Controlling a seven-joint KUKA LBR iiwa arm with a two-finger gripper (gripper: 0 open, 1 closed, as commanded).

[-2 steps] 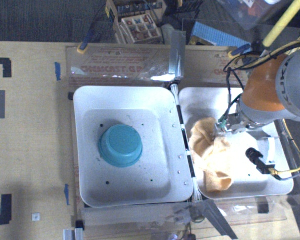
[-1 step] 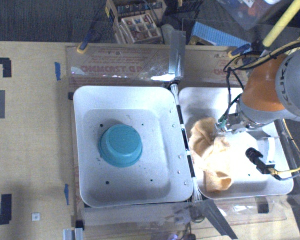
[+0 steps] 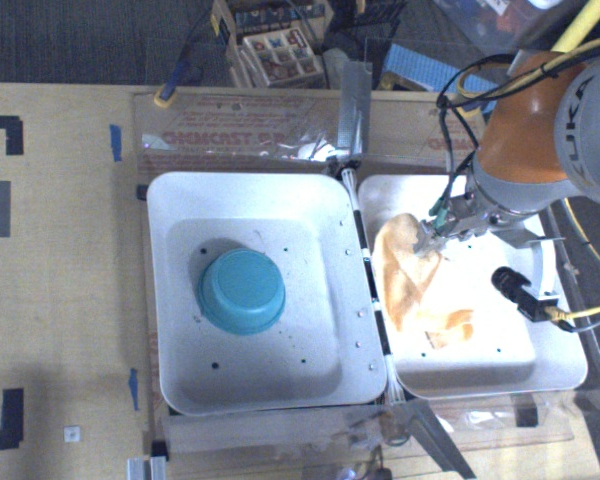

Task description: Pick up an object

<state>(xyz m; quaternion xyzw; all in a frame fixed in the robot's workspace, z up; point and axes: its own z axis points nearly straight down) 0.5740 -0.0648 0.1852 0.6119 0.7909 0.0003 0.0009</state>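
Pale wood makes up my counter (image 3: 60,298), and two white bins sit side by side on it, their rims touching along the middle. Beyond the far edge lies dark floor with a clutter of boxes (image 3: 275,43). A clear plastic sheet (image 3: 240,138) lies on the counter along that far edge, just behind the bins.

My left bin (image 3: 170,208) is the one nearer the counter's open left part. My right bin (image 3: 550,368) sits near the right edge, where my arm (image 3: 525,138) comes in over its far right corner.

In the right bin a tan cloth (image 3: 405,278) lies crumpled along the left wall, running from the far left corner towards the middle of the floor, with an orange fold trailing to the right.

In the left bin a teal bowl (image 3: 242,290) sits upside down, left of centre.

My pincer (image 3: 440,233) is down at the cloth's upper right edge, touching it. Whether it is apart or together I cannot tell, nor whether it has the cloth.
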